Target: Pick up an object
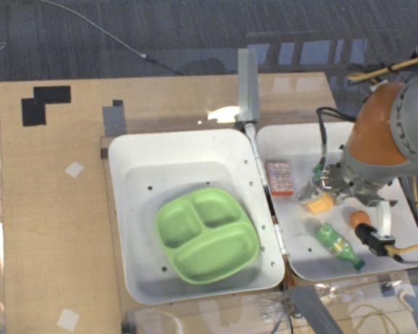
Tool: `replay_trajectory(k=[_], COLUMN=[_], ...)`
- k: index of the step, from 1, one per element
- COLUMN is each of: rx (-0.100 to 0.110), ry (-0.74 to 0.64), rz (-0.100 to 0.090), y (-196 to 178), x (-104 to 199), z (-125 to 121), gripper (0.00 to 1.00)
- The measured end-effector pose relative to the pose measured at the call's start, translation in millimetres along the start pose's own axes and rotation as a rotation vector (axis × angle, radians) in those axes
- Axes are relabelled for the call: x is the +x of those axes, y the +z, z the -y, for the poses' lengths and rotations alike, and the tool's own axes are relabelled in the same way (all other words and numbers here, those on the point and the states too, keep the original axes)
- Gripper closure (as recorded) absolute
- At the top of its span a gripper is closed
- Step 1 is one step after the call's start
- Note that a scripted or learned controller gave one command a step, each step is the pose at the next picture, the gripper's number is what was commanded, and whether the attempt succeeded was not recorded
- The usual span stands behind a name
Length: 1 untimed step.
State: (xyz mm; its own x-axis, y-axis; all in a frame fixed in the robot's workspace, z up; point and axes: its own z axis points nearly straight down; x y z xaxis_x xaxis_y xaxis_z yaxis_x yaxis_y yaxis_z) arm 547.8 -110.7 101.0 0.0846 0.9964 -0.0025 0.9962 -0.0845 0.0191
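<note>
My gripper (pixel 320 191) reaches into the right bin (pixel 304 260) from the right, its tip low over a small yellow-orange block (pixel 318 205). The arm's wrist hides the fingers, so I cannot make out their state or whether they touch the block. A red and white patterned box (pixel 279 177) lies just left of the gripper, near the divider. A green bottle (pixel 337 244) lies slanted toward the bin's front. An orange ball-like object (pixel 359 219) sits to the right of the block, partly under the arm.
The left bin (pixel 132 158) holds a green three-compartment plate (pixel 207 234). A metal post (pixel 248 86) stands behind the divider between the bins. Cables (pixel 402 251) trail along the right bin's front right corner.
</note>
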Motion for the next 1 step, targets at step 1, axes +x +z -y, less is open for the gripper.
replay_trajectory(k=[1], rx=[0.013], ry=[-0.231], rz=[-0.005], y=[-85.0], x=[92.1], z=[4.6], gripper=[1.0])
